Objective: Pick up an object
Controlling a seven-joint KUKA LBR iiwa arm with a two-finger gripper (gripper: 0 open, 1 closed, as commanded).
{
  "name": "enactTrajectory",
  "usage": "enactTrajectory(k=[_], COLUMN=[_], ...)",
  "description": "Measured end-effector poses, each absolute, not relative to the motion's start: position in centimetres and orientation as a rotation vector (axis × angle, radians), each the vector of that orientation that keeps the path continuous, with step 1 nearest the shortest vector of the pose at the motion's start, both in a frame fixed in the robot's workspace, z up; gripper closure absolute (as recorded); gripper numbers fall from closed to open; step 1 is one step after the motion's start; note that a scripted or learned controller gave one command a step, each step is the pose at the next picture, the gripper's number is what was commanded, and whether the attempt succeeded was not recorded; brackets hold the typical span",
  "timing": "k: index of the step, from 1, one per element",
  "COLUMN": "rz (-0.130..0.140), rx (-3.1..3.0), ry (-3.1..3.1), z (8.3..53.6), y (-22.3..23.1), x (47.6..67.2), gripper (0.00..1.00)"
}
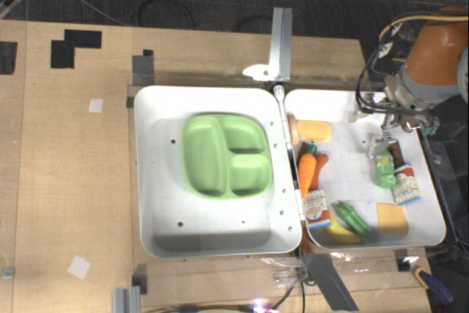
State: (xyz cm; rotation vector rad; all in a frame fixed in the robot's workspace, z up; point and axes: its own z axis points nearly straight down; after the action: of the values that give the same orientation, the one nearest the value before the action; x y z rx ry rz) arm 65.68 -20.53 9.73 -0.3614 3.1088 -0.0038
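My gripper (pixel 384 134) hangs over the right bin's (pixel 352 113) far right part, under the orange-banded wrist (pixel 434 55). Just in front of it lies a green bottle (pixel 385 169), with a dark brown piece (pixel 396 153) and a small white, red and blue carton (pixel 405 185) beside it. A yellow block (pixel 392 218) sits at the near right. Along the bin's left side are a yellow bun-like item (pixel 314 130), an orange carrot (pixel 308 168), a small printed carton (pixel 316 206), a banana (pixel 341 232) and a green pepper (pixel 351 217).
The left bin (pixel 157 216) bears a green divided plate (pixel 223 154). A metal post (pixel 281 44) stands behind the wall between the bins. Black cables (pixel 374 70) loop beside the wrist. Bare white floor lies in the right bin's middle (pixel 352 172).
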Motion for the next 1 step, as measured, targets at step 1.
enactTrajectory(k=[1], rz=[-0.002], rx=[-0.232], ry=[3.122], z=[8.7], y=[-20.43], x=[62.03], gripper=[0.0])
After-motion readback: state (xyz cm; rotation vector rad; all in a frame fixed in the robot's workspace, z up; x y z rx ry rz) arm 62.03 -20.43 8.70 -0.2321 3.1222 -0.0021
